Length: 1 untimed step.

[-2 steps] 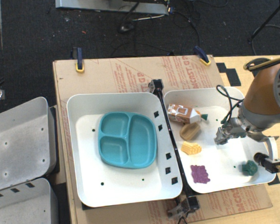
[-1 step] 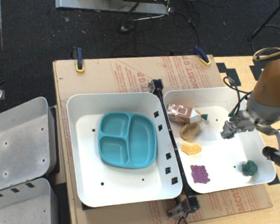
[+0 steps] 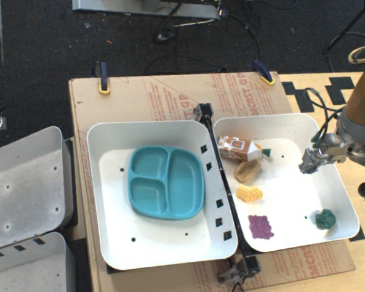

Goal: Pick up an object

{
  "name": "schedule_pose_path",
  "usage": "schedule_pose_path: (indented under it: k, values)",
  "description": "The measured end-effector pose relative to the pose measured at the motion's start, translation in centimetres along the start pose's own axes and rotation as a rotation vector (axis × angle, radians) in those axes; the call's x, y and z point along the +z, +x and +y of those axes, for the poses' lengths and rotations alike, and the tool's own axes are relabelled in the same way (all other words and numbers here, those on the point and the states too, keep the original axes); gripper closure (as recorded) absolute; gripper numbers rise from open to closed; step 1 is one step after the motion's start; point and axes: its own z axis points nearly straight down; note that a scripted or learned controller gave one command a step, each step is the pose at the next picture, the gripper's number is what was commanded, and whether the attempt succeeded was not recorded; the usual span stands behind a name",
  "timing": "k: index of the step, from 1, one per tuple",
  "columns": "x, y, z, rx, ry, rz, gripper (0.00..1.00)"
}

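The right bin holds several small objects. A brown and white carton lies at its back left, with a tan bread-like piece just in front of it. A yellow corn cob and a purple grape bunch lie nearer the front. A dark green lump sits at the front right corner. My gripper hangs over the bin's right side, apart from all the objects, with nothing seen in it.
The left bin holds a teal divided plate. A black divider bar runs between the bins. Two more white trays sit off the bench's left. Clamps hold the cardboard's far edge.
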Motion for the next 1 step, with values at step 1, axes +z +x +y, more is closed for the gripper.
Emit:
schedule_pose_path:
  k: [1]
  values:
    - [-6.34,0.27,0.09,-0.003,-0.002,-0.001,1.0]
